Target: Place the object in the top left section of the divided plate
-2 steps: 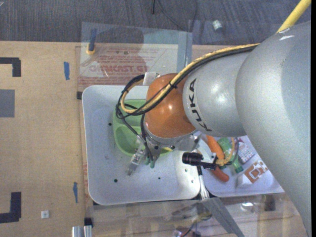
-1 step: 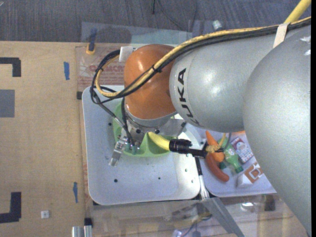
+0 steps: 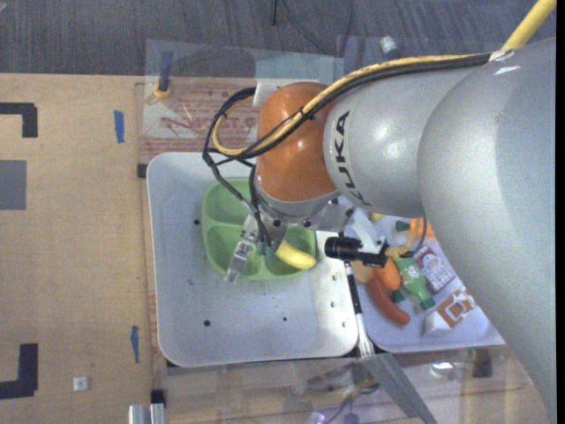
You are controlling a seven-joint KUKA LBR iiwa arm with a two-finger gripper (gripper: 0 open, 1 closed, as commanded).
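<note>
Left side: bare wooden bench top (image 3: 71,237) with black corner marks and short strips of blue tape (image 3: 118,126).

Left white bin (image 3: 177,316): holds a green divided plate (image 3: 222,228), partly covered from above by the arm. The plate lies in the bin's upper half; the bin floor below it is bare apart from a few small dark holes.

Gripper (image 3: 240,256): hangs over the plate's lower part, near a divider ridge, fingers pointing down and to the left. The fingers look close together, with nothing visible between them; not gripping anything as far as the view shows.

Task object: a yellow banana-shaped piece (image 3: 296,255) lies in the plate's lower right section, just right of the gripper, apart from the fingertips. Its upper end is hidden under the wrist.

Arm (image 3: 441,148): grey body with the orange band (image 3: 291,153) directly above the plate, yellow and black cables looped over it.

Right white bin (image 3: 459,329): a cluster of toy food and small items, among them an orange carrot-like piece (image 3: 388,300) and a printed carton (image 3: 434,268). Much of this bin is hidden beneath the arm.
</note>
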